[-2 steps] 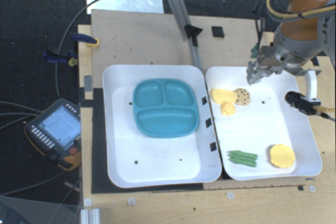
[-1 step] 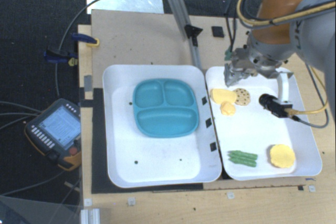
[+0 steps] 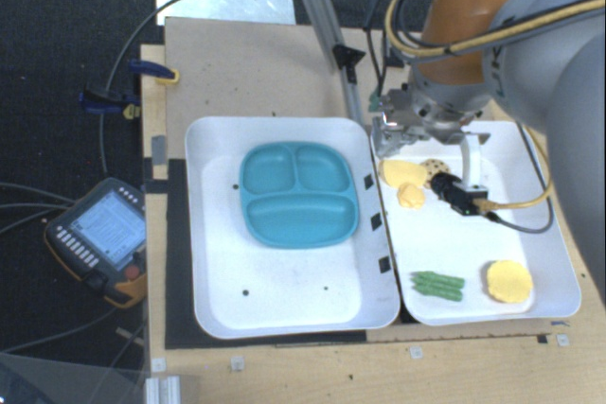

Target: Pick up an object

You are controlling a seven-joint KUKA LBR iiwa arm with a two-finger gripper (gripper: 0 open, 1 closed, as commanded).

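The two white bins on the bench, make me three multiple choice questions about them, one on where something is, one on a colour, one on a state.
1. Where does the divided plate lie?
A. In the left bin
B. In the right bin
C. On the bare bench

2. What colour is the bundle of beans near the front of the right bin?
A. Red
B. Green
C. Blue

3. How does the round yellow piece in the right bin's front corner stand with the pincer?
A. Lifted between its fingers
B. Pressed under it
C. Lying on the bin floor, well apart from it

Answers:
1 A, the teal plate sits in the middle of the left bin.
2 B, the beans are plainly green against the white floor.
3 C, the pincer is at the bin's far left corner, and the piece lies at the opposite front corner.
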